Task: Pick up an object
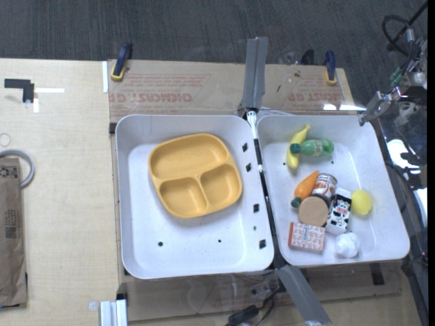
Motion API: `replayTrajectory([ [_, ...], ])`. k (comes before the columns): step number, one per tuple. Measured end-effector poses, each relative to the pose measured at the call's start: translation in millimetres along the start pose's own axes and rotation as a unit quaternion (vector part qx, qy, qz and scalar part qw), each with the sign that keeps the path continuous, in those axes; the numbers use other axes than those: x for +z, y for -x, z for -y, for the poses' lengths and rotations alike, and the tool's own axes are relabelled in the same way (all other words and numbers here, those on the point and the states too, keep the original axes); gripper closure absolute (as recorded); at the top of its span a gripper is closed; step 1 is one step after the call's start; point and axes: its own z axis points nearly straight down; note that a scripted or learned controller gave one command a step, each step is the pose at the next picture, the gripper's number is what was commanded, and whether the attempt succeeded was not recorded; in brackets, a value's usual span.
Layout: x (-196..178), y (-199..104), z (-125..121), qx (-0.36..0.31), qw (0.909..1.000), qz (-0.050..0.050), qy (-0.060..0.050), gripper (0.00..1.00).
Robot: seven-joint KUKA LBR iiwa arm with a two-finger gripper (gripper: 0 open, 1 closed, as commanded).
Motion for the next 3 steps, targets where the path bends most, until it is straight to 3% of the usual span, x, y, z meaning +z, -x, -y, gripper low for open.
replayTrajectory([
  [1,100.7,-22.3,15.6,-0.048,0.9988,0.000,0.000,0.00],
  [2,185.1,-66.6,33.1,-0.035,0.9994,0.000,0.002,0.00],
  [3,185.5,-62.7,50.9,-0.067,0.9978,-0.001,0.001,0.00],
])
